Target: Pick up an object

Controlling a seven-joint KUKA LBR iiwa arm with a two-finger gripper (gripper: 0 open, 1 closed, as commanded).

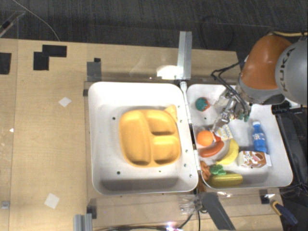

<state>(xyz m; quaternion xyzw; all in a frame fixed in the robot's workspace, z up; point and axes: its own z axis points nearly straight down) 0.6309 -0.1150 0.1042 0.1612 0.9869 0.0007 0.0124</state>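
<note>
My gripper [223, 124] hangs over the right bin [284, 174], reaching in from the upper right. It is just above and to the right of an orange [205, 137]. A red sausage-shaped toy [211, 151] and a banana [232, 152] lie directly below it. A small teal and red ball [202, 104] sits to its left, near the bin's back. A blue bottle [259, 136] lies to its right, with a small carton [251, 159] in front of that. I see nothing held in the gripper.
The left bin [103, 129] holds a yellow compartment tray [148, 136]. A green toy [217, 169] and a yellow-green one [226, 179] lie at the right bin's front. A metal post [185, 52] stands behind the divide between the bins.
</note>
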